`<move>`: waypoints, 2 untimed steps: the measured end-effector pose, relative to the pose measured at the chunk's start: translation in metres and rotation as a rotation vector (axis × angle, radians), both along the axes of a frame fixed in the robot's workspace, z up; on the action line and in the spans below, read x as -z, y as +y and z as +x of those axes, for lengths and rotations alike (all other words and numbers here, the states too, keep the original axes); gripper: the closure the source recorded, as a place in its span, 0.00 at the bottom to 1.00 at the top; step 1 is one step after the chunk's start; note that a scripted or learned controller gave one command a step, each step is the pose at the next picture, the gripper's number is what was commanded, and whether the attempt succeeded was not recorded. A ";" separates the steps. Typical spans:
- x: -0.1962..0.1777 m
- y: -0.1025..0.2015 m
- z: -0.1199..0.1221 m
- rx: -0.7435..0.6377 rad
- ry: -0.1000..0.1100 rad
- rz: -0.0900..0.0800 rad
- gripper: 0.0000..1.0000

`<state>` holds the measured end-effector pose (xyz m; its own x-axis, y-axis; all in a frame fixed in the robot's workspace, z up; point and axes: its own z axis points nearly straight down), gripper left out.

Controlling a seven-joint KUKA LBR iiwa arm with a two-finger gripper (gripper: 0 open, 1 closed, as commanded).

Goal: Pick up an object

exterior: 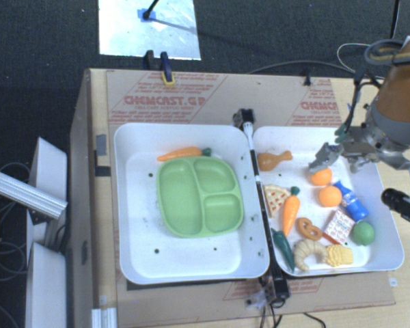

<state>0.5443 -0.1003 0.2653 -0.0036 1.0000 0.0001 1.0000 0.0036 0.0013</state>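
The grey arm with the orange band is reaching in over the right shallow white plastic bin [396, 255], and its hand [326, 157] is hanging above the far part of this bin. From this slanted view I cannot tell if the fingers are apart or together, and nothing is showing between them.

The nearest thing to the hand is the small round orange plastic fruit [320, 177], which is lying just below the hand, on the side toward the front rim of the bin. A second round orange fruit [330, 196] is sitting a little further in the same direction, beside the blue and white plastic bottle [348, 200]. The brown plastic chicken drumstick [274, 160] is lying to the side of the hand away from the arm, near the wall that divides the two bins, with its long axis running across the bin.

In my judgement the first orange fruit is the likely target. It is round, so it has no long axis, and the hand needs no special turning, only a short move toward the front and then down. The fruit may roll away if the fingers are closing off its centre.
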 end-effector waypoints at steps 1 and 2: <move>0.099 -0.001 0.020 0.002 0.002 0.000 0.00; 0.177 0.011 0.010 0.002 -0.008 0.000 0.00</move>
<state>0.5539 -0.0893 0.0881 -0.0020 1.0000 0.0002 1.0000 0.0020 0.0093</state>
